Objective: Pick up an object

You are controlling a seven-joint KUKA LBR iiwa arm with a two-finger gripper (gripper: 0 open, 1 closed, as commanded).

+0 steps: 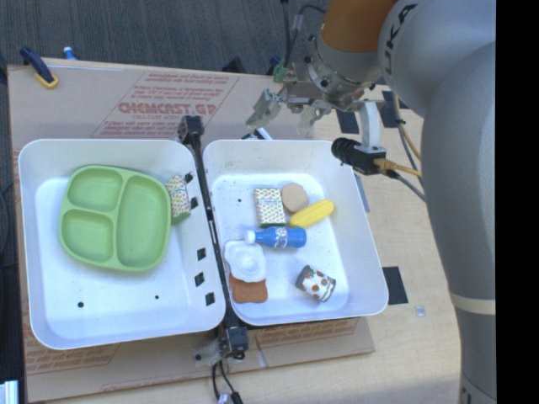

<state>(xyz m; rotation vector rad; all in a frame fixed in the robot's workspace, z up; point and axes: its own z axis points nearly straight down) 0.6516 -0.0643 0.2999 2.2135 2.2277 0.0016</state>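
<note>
The right bin holds several small items: a patterned packet, a tan round piece, a yellow corn-like toy, a blue bottle lying on its side, a white lidded cup, a brown slab and a spotted mug. My gripper hangs above the far rim of this bin, well above the items. Its fingers are spread open with nothing between them.
The left bin carries a green divided plate and a small patterned packet against its right wall. A black clip sits where the two bins meet. The grey arm fills the right side.
</note>
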